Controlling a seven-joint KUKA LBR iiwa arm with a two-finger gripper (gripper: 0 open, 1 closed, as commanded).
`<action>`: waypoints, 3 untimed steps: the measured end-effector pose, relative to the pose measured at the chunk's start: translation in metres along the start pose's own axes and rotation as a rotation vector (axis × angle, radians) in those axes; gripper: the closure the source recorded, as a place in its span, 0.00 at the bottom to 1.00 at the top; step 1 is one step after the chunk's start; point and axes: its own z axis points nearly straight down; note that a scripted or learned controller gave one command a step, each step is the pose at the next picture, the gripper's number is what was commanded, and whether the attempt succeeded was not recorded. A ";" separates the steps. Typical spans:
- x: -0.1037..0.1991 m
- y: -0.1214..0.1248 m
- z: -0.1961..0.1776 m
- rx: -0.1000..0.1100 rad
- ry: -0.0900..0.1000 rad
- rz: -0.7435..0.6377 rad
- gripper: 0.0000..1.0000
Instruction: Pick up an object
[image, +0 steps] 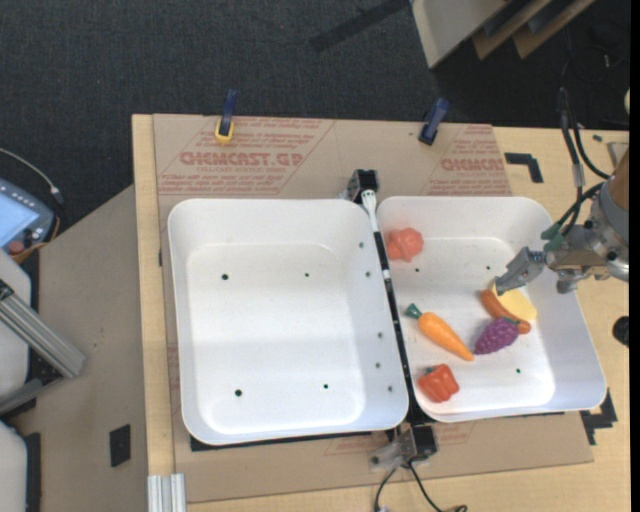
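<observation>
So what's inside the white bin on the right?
The right bin holds toy food: a carrot, purple grapes, a red pepper, a pinkish-red piece and a yellow-orange piece. The gripper covers part of that last one.

arm (612, 215): cut off by right edge
gripper (515, 275): finger state unreadable
yellow-orange object (511, 305): partly covered by the gripper, identity unclear
device (20, 215): cropped at left edge
</observation>
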 end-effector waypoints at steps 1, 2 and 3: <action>0.025 0.029 0.063 0.006 0.003 -0.003 0.00; 0.113 -0.013 0.081 0.007 0.004 -0.006 0.00; 0.113 0.056 0.079 -0.005 -0.001 -0.002 0.00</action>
